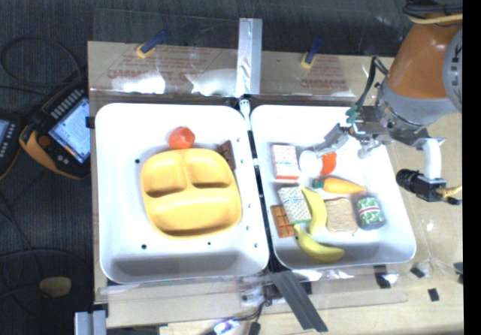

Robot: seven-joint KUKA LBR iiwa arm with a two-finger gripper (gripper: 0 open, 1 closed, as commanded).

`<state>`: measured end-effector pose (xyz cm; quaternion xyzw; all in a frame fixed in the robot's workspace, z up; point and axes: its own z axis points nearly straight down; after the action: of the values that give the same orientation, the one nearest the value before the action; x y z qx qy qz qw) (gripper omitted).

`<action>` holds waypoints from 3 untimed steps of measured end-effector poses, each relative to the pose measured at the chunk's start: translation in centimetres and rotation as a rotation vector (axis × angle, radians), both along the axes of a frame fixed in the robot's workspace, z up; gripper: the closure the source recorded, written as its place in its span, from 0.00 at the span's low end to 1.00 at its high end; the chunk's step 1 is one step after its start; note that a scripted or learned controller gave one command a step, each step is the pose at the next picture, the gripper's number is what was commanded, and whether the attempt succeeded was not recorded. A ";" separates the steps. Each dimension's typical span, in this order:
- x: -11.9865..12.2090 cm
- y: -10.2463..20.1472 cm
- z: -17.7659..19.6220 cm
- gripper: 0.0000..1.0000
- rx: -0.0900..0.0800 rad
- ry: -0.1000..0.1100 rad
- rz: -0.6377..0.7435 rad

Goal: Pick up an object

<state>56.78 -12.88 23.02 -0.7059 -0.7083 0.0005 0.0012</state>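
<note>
Tool (328,147) over right bin (391,176), upper middle; finger spread cannot be told. Nearest candidate: carrot (344,185), just below tool, beside banana (317,232). Judged light, rigid toy, smooth, tapered, liable to slip. Recommend hold across thick middle.

Arm (428,63) cut off by right edge above the orange band. Hand (325,147) fingertips too blurred to read. Brown item (226,152) half hidden behind yellow tray (192,192). Handheld controller (60,131) at left: screen detail too small to tell.
</note>
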 end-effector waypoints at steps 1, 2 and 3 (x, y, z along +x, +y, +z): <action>3.2 -1.9 -13.7 0.00 -0.003 -0.002 -0.033; -3.6 -0.3 -14.0 0.00 -0.005 -0.013 -0.057; -7.8 -0.9 -14.0 0.00 -0.009 -0.023 0.133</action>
<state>49.02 -13.83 9.04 -0.6573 -0.7535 -0.0044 -0.0101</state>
